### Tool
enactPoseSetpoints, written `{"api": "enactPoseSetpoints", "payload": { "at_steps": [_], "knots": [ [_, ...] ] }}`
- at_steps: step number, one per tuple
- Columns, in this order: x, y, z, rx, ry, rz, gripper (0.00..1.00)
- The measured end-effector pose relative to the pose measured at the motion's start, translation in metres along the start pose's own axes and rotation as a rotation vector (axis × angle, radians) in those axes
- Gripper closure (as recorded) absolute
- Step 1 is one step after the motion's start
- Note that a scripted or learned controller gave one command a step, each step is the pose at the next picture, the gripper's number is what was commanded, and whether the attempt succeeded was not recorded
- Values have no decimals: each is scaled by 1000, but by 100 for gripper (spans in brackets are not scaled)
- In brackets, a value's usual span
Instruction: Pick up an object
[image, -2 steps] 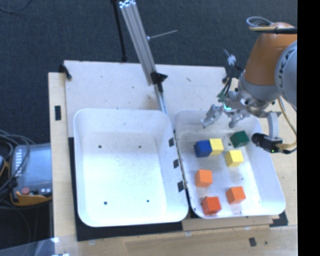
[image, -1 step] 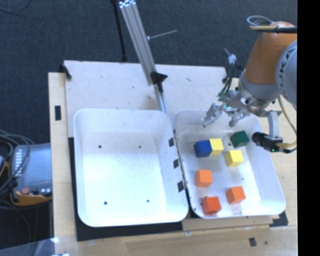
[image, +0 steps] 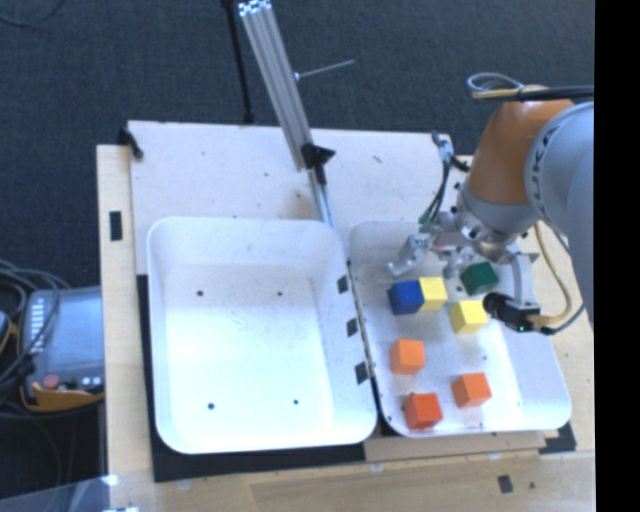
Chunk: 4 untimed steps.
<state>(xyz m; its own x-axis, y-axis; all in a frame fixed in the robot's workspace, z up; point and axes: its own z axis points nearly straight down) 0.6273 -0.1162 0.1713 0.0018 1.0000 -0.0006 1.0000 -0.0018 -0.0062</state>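
Observation:
Several small blocks lie in the right bin. A blue block touches a yellow block. A second yellow block and a green block lie further right. Two orange blocks and a red-orange block sit nearer the front. My gripper hangs over the back of this bin, just behind the blue and yellow pair and left of the green block. The wrist hides part of the green block. I see no block held in the gripper.
The left bin is beside the right one, with small clips along the shared rim. A slanted metal post rises behind the bins. A cable with a black connector hangs from the wrist over the right bin's right side.

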Motion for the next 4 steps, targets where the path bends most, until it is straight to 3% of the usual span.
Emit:
{"api": "enactPoseSetpoints", "payload": {
  "at_steps": [1,2,3,4],
  "knots": [
    [5,5,47,-20,-7,-1,0],
    [5,8,45,-27,-4,2,0],
    [4,9,34,-32,-6,7,100],
    [-3,13,-30,-14,-1,0,100]
  ]
}}
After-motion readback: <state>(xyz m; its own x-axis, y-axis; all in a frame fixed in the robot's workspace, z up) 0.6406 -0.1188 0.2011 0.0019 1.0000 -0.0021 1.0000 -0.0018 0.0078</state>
